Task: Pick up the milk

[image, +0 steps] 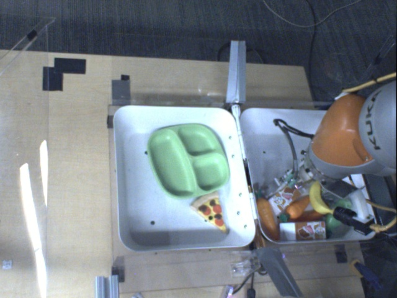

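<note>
Lowest in the right bin (pixel 267 135), against its near wall, lies the milk (pixel 302 230), a small white carton with a red-brown label, on its side. Just behind it sit a carrot (pixel 268 215), an orange item (pixel 298 208), a banana (pixel 319 198) and a second small carton (pixel 284 198), closely clustered. Arm (pixel 347 135) overhangs this pile; the end effector's state cannot be determined. Left bin (pixel 127 185) holds a green divided plate (pixel 188 159) with a pizza slice (pixel 211 211) just beside its near edge. Both bins rest on the worktop (pixel 62 166).

A robotics lab: an industrial arm (pixel 353 135) reaches over two white bins (pixel 124 185) clamped to a wooden desk (pixel 62 166), loose cables (pixel 310 17) trail across grey carpet, and toy food fills the bin beneath it.
</note>
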Robot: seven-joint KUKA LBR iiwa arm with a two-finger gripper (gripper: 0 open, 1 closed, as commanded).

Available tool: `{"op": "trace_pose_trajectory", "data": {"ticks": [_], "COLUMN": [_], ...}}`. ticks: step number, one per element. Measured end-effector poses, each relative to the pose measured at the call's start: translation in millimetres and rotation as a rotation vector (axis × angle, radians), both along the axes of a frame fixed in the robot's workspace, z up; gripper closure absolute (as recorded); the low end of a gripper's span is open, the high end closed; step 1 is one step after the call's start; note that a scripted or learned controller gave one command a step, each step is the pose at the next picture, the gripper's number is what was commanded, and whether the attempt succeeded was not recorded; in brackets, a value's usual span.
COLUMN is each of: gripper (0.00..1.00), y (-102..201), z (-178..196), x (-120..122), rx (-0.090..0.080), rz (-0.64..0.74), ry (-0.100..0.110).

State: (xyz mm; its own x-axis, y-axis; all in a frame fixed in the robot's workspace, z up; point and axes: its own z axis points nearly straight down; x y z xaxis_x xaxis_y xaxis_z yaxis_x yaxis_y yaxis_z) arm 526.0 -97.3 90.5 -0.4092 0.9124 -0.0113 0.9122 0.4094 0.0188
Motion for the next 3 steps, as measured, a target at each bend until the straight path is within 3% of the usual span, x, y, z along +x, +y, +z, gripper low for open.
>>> {"op": "trace_pose_trajectory", "data": {"ticks": [1, 2, 3], "gripper": [1.00, 1.00, 0.00], "y": [2, 61, 61], "z": [12, 117, 116], "x": [3, 33, 33], "rx": [0.002, 0.003, 0.003], "rz": [0.001, -0.006, -0.006], "ry": [-0.007, 0.013, 0.014]}}
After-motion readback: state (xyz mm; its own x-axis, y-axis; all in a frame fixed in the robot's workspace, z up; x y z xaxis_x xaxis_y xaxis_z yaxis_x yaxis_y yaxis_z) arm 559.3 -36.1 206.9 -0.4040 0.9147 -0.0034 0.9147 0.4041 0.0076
